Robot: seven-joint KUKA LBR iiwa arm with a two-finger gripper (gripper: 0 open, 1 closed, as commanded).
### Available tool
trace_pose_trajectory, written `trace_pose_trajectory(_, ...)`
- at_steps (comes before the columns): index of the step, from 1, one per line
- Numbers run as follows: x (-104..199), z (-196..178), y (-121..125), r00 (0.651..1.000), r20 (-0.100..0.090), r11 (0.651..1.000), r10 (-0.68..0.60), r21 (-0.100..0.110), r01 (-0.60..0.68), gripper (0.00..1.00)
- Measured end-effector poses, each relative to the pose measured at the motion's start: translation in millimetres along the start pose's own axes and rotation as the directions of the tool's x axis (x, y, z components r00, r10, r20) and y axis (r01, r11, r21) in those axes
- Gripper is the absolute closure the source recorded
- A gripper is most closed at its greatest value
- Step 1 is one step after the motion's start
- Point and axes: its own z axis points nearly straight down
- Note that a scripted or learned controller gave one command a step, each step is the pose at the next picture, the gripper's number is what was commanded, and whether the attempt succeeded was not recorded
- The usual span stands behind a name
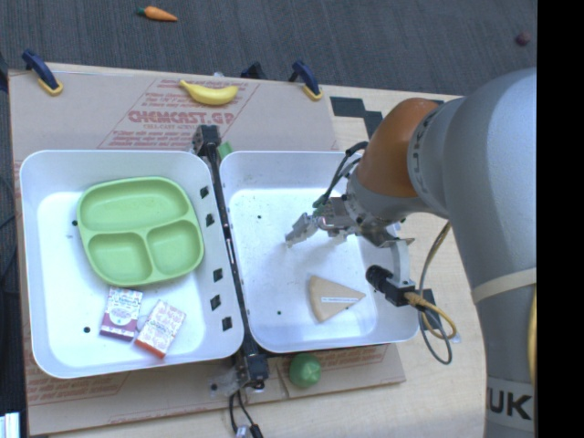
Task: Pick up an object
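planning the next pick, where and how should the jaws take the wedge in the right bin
Grip the wedge across its two slanted sides, near the middle, coming straight down from above. It lies flat on the right bin floor with its point toward the arm, so the sides are free. The gripper hovers up and left of it.

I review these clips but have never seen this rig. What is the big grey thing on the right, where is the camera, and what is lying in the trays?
The grey machine with the orange band is a robot arm; its gripper hangs over the right bin, with nothing visibly in it. One fixed camera looks down on the bench at a slant. The right bin holds a tan wedge. The left bin holds a green divided plate and two small boxes. Outside the bins lie a toy banana on the cardboard, a green ball at the front edge, and a carrot on the floor.
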Motion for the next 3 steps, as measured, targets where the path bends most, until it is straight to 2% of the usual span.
trace_pose_trajectory(1, -16.3, -0.6, 72.4, 1.000, -0.001, 1.000, 0.003, -0.002, -0.003, 0.00)
trace_pose_trajectory(2, -19.2, -0.9, 80.2, 1.000, -0.001, 1.000, 0.002, -0.003, -0.002, 0.00)
trace_pose_trajectory(3, -18.4, -11.7, 80.9, 1.000, -0.001, 1.000, -0.003, -0.003, 0.003, 1.00)
